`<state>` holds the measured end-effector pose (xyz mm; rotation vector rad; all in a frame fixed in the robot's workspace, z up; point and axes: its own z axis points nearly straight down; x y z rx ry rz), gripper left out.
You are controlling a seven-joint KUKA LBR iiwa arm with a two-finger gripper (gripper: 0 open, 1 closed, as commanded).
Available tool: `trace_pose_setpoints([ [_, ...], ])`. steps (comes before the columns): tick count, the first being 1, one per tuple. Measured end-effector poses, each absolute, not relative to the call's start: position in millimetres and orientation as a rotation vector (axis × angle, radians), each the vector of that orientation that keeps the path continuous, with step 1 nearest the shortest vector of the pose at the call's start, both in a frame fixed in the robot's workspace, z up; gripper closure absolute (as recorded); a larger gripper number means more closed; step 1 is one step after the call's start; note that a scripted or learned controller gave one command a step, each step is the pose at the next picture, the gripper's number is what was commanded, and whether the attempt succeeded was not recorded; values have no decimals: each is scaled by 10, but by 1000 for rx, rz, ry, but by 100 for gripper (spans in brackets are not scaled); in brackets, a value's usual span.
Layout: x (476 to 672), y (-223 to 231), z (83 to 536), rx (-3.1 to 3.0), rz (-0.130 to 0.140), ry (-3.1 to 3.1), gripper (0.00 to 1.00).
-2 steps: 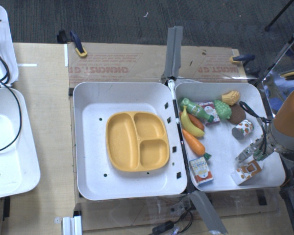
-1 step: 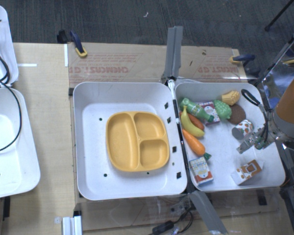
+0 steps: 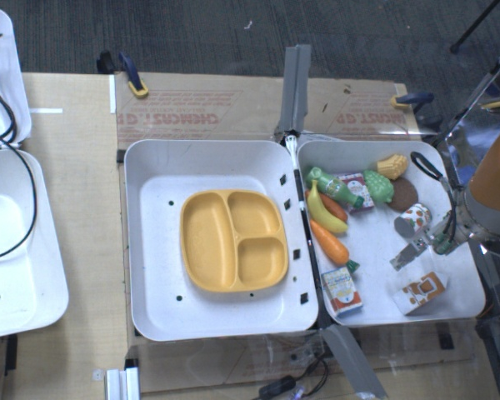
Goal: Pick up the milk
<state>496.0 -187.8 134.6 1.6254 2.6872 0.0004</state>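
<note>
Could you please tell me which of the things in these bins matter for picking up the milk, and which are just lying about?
Belonging to the job:
milk carton
claw
right bin

Just lying about:
yellow divided plate
banana
carrot
corn cob
green bottle
small juice box

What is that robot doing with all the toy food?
The robot arm reaches into the right bin from the right. Its gripper hangs low over the bin floor, between a small white carton with brown print near the front and a little cup behind it. It holds nothing yet. A banana, a carrot, a green bottle, corn and another carton lie on the bin's left side. The left bin holds a yellow divided plate.
</note>
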Motion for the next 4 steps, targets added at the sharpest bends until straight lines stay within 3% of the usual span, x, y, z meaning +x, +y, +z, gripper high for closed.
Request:
trace_pose_setpoints([
  [1,5420,-1890,1666,1773,-1,2591,0],
  [2,4806,-1881,1062,1459,0,2783,0],
  [3,5117,-1621,1385,1435,0,2793,0],
  [4,4821,-2169,1048,1680,-1,2656,0],
])
